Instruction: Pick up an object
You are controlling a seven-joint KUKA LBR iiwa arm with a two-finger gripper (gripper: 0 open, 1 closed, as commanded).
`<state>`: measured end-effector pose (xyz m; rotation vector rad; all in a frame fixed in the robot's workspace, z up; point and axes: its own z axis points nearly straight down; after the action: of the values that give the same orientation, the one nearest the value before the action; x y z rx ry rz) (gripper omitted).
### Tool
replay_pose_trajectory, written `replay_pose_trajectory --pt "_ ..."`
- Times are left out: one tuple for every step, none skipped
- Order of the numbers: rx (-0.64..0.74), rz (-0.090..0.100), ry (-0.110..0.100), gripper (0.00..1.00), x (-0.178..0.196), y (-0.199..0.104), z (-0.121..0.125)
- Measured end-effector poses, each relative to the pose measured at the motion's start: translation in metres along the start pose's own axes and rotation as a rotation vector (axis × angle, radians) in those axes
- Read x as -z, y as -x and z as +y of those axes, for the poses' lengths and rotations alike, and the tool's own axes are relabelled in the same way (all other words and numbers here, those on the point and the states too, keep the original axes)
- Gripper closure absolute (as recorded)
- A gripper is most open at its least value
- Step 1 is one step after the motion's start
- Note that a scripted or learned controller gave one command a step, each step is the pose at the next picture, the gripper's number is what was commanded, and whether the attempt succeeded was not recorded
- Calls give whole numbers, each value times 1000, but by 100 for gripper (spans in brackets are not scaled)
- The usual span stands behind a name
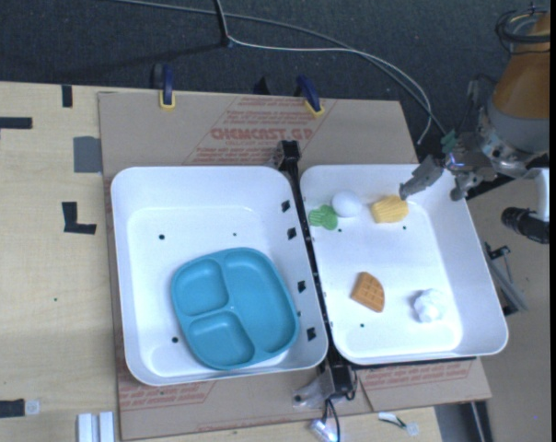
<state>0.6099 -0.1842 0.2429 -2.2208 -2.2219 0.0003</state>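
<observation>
Counting the contents gives five things in two bins: one blue divided plate [234,308] lies in the left bin [131,247], and four small pieces lie in the right bin [462,284] — a green piece [323,217], a white ball [348,203], a yellow chunk [389,210] and an orange waffle-patterned wedge [368,292], plus a white crumpled lump [427,306]. That makes five there. The gripper [436,178] hangs at the right bin's far right rim, just beside the yellow chunk — whether it is apart or together I cannot tell.
</observation>
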Motion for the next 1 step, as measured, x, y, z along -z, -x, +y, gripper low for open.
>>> replay_pose_trajectory --pt "-2 3 -11 0 -117 38 15"
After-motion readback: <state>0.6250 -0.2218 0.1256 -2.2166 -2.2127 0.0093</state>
